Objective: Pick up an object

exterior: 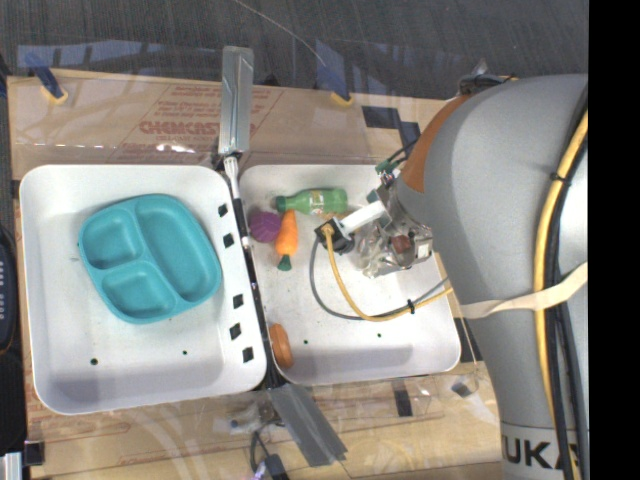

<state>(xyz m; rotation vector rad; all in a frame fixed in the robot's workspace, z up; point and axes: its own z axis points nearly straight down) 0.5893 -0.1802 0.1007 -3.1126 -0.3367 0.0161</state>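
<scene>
The right bin (400, 353) holds a green bottle (312, 202) lying on its side near the back wall, a purple toy (264, 226), an orange carrot (287, 236) with a green tip, and an orange-brown piece (281, 345) at the front left corner. My gripper (385, 251) hangs over the right half of this bin, to the right of the bottle and carrot, wrapped in cables. Nothing shows between its fingers from this angle.
A teal divided plate (150, 256) lies in the left bin (60, 368). Black and yellow cables (340, 298) loop over the right bin's floor. A metal divider (236, 108) runs between the bins. My arm's grey body (520, 218) covers the right side.
</scene>
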